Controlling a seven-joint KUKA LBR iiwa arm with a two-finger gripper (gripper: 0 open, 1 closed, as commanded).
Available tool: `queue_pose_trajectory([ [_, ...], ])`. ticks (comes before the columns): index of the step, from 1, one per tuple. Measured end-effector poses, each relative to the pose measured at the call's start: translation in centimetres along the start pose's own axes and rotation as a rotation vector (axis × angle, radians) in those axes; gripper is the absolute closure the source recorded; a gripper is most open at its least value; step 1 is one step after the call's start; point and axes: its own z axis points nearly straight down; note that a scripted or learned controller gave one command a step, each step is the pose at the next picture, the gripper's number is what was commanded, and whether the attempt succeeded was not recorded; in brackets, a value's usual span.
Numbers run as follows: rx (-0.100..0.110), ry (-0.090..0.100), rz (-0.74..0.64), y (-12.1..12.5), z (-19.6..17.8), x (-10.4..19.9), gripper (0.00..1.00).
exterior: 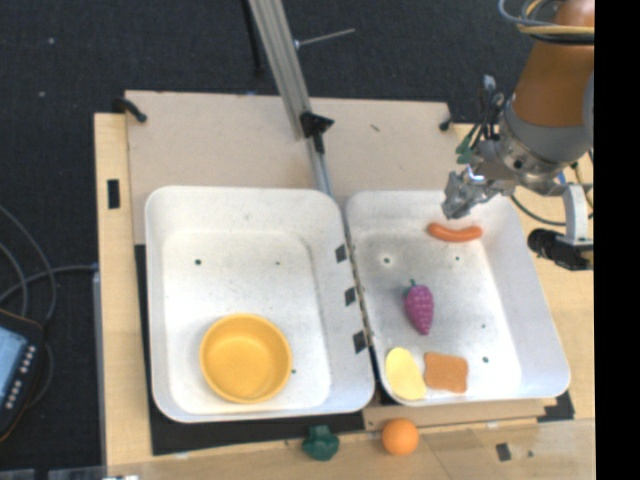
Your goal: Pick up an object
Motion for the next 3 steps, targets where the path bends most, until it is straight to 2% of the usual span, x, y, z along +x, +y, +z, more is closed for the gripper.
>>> queue_pose_trajectory([
  [3,0.004,0.001,0.0,1.2,4.5,15.6,1.0],
])
